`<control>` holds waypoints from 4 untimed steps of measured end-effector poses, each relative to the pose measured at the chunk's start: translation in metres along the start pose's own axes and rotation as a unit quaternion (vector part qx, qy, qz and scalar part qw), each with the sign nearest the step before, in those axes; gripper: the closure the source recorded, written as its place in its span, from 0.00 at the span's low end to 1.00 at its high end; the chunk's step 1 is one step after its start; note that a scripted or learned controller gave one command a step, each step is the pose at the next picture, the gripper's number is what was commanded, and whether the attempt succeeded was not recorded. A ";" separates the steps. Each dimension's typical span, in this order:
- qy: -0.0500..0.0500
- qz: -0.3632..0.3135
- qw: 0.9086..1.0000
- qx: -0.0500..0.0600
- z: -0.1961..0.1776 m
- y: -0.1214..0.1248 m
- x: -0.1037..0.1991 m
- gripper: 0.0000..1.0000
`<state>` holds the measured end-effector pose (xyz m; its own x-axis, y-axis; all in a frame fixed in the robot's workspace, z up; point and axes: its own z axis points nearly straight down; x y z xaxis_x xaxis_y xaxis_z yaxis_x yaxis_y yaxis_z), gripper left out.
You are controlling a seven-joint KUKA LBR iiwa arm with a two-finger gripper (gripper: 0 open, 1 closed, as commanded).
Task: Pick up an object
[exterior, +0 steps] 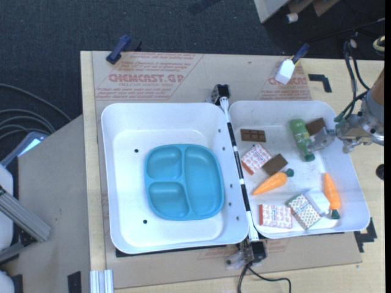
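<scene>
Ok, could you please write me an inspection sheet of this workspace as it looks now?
Surface: bench bearing left bin and right bin.
Job's things: green bottle, two carrots, chocolate bar, snack packets.
Clutter: blue divided plate in left bin.
Grippers: gripper at right bin's far right, beside the bottle; fingers unclear.
Cables: grey cables at left.
Surroundings: dark carpet.

The arm (374,112) reaches in low, tool (324,139) angled leftward.

Cardboard-topped bench (153,78) bearing two white bins (116,163) side by side
</scene>
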<state>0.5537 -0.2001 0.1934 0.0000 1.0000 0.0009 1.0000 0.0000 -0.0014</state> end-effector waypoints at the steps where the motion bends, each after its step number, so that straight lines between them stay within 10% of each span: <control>1: 0.000 0.000 1.000 0.001 0.110 0.057 0.027 0.00; 2: -0.001 -0.001 1.000 -0.001 0.099 0.058 0.026 1.00; 3: 0.000 0.000 1.000 0.000 0.033 -0.004 0.014 1.00; 4: 0.000 -0.001 1.000 -0.001 -0.028 0.020 0.070 1.00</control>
<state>0.5737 -0.1300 0.2215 -0.0013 1.0000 0.0004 1.0000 0.0013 0.0006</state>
